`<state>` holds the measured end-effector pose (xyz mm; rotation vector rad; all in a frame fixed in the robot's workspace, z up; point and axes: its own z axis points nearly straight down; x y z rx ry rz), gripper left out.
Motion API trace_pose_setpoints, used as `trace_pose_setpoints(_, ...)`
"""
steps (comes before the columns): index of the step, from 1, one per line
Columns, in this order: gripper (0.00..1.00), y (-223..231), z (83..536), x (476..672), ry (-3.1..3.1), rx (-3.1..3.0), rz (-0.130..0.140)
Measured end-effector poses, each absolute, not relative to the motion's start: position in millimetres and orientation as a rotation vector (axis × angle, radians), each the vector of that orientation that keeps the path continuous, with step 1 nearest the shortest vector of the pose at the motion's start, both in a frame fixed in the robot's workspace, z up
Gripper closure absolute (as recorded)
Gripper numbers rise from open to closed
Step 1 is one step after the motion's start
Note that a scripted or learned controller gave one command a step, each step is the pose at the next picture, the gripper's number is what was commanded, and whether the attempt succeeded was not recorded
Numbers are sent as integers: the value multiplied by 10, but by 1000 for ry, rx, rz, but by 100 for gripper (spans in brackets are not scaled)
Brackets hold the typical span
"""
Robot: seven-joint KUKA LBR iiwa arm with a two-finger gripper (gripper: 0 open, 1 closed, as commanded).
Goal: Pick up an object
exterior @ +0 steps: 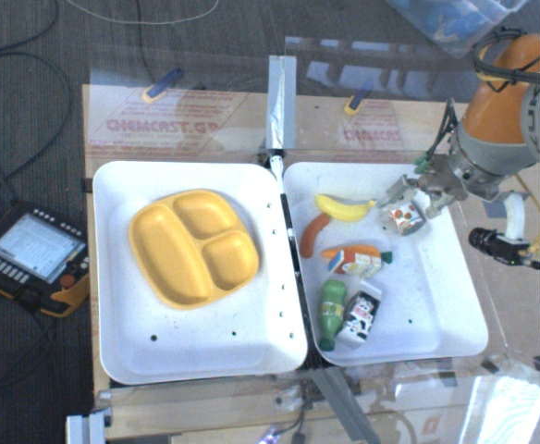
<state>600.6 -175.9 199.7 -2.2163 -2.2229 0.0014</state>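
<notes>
Hand (416, 195) sits low at right bin's (455, 331) 1 o'clock corner, over small carton (404, 218); can't tell its state or any grasp. Banana (344, 208) lies just at 9 o'clock, long axis 9–3.

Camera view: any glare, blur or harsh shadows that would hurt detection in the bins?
Camera view: even, soft light, only faint shadows under the banana and yellow tray; glare on the clear sheet behind the bins and at the lower right corner; the hand and small carton look slightly soft; frame somewhat grainy overall.
</notes>
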Motion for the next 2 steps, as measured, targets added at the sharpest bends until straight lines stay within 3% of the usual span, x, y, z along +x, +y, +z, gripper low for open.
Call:
trace_pose_setpoints(1,0,-1422,937,6043,-2231,-2212,2)
trace_pose_setpoints(2,0,-1500,912,5833,-2462,-1976,-10)
